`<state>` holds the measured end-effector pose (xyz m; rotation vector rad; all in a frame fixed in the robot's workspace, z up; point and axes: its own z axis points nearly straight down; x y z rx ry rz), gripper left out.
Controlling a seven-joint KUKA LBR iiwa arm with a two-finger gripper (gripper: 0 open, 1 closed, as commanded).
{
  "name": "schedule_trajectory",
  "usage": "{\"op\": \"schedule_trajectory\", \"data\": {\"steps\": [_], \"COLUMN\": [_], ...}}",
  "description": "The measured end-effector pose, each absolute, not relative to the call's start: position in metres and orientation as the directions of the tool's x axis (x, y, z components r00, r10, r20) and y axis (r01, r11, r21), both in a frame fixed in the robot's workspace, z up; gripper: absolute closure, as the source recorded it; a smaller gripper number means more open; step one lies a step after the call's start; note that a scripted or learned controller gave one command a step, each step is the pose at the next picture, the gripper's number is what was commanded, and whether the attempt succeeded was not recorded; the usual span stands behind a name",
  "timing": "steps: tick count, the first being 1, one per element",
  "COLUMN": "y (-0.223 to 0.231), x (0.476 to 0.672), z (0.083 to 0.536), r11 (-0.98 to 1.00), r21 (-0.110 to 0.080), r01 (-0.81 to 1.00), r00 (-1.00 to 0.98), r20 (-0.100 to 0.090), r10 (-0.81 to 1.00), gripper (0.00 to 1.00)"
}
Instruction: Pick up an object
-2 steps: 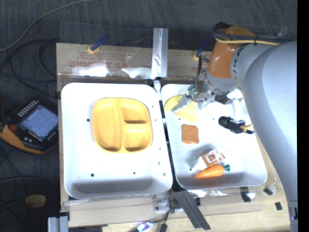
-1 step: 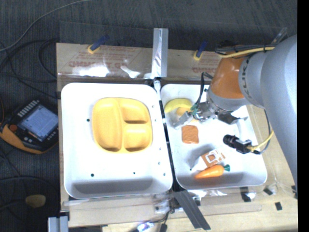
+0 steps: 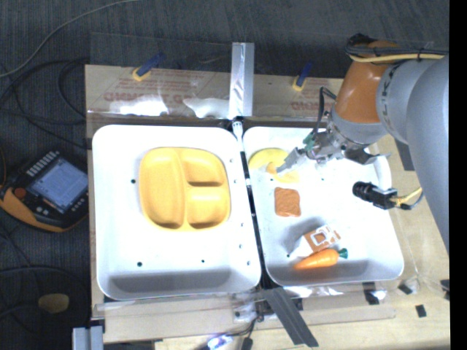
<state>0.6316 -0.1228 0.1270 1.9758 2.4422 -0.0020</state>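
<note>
Lying in the right bin [image 3: 379, 257], four items, one yellow tray [image 3: 184, 187] left, gripper [image 3: 281, 165] fingers' state unclear.

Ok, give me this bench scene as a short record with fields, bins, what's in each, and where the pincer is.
left bin: holds a yellow divided tray
right bin: holds a yellow round piece, an orange-brown block, a carrot and a small white and orange item
arm: reaches in from the right
pincer: low over the yellow round piece at the right bin's upper left
grasp: nothing visibly between its fingers
</note>
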Motion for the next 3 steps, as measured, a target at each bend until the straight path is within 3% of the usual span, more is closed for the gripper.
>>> {"op": "schedule_trajectory", "data": {"steps": [1, 2, 3], "y": [-0.114, -0.115, -0.059], "x": [0.669, 0.665, 0.669], "z": [0.087, 0.096, 0.184], "r11": [0.220, 0.221, 0.229], "r21": [-0.001, -0.019, 0.000], "r01": [0.976, 0.975, 0.973], "r00": [-0.220, -0.222, -0.229], "r20": [-0.003, 0.000, -0.001], "r10": [0.976, 0.975, 0.973], "gripper": [0.00, 1.00, 1.00]}}
